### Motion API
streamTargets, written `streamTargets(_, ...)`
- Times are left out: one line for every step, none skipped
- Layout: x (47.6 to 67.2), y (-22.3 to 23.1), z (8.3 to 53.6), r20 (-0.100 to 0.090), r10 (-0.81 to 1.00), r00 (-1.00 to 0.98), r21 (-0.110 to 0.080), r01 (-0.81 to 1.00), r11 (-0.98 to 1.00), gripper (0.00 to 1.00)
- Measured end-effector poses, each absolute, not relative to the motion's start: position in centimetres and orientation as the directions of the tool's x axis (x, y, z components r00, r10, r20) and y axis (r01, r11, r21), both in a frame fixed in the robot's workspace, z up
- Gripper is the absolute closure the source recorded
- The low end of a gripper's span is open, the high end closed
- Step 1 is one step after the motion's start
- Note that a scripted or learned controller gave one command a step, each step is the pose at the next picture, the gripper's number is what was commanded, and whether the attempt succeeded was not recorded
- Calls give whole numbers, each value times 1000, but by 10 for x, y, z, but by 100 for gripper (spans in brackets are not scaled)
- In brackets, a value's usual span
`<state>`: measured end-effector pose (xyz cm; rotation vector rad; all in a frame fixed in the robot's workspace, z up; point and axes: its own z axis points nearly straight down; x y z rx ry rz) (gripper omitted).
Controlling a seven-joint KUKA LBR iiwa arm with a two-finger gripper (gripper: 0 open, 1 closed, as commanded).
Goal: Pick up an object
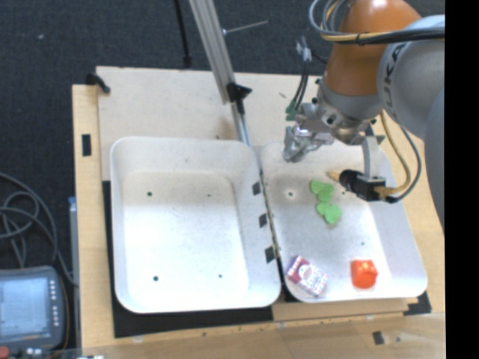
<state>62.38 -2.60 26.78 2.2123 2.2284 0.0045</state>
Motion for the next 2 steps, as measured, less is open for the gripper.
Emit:
streamTargets(642,28,262,1,1000,-7,2,1000,7,100)
streamTargets(645,71,258,0,1000,-5,3,1000,5,100)
